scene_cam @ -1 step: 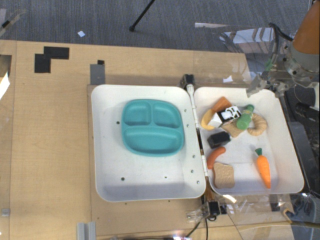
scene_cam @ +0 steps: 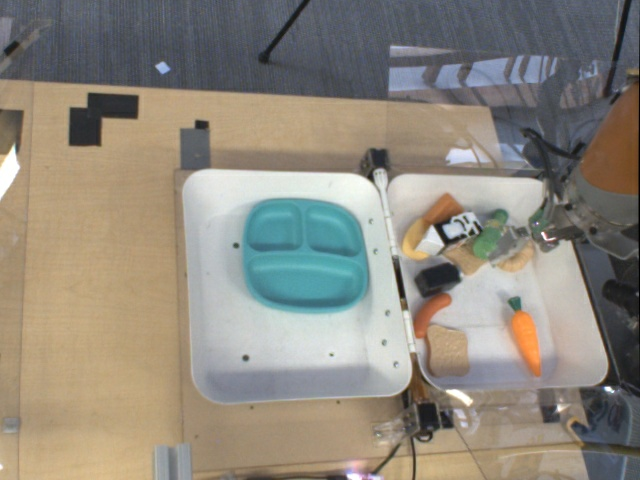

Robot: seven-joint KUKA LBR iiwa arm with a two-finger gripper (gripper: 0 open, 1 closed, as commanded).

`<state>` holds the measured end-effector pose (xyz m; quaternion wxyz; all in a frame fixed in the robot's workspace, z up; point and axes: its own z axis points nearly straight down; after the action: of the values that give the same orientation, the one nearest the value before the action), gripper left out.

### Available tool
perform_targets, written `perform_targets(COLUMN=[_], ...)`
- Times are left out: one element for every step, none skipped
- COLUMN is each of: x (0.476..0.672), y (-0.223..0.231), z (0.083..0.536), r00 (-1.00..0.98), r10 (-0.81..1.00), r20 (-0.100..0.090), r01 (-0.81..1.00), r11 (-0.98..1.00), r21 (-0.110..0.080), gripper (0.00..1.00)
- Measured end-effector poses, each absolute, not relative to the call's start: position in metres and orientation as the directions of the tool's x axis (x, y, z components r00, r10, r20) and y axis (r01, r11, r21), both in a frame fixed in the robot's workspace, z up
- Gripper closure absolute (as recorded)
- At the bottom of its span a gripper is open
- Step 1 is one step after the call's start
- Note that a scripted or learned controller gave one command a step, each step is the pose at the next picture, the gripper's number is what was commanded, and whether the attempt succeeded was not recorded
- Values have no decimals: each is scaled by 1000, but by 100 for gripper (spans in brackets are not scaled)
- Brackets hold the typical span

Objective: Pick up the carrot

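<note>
Bins sit side by side: the left bin (scene_cam: pixel 215 358) bears a teal divided plate (scene_cam: pixel 304 254), the right bin (scene_cam: pixel 575 343) a clutter of toy food. From the right, the grey arm (scene_cam: pixel 612 173) leans over the far corner, gripper (scene_cam: pixel 528 236) low by the pile; whether its jaws are apart cannot be told. Near the front right lies the carrot (scene_cam: pixel 524 338), apart from the gripper.
</note>
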<state>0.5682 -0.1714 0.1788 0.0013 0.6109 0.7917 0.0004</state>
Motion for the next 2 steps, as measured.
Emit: perform_targets(x=[535,492], y=[-193,-171], z=[89,90], r00=[-184,-214], r10=[983,977], r20=[-6,-9], r01=[983,977], r11=[184,214], r21=[13,16], gripper=[0,0])
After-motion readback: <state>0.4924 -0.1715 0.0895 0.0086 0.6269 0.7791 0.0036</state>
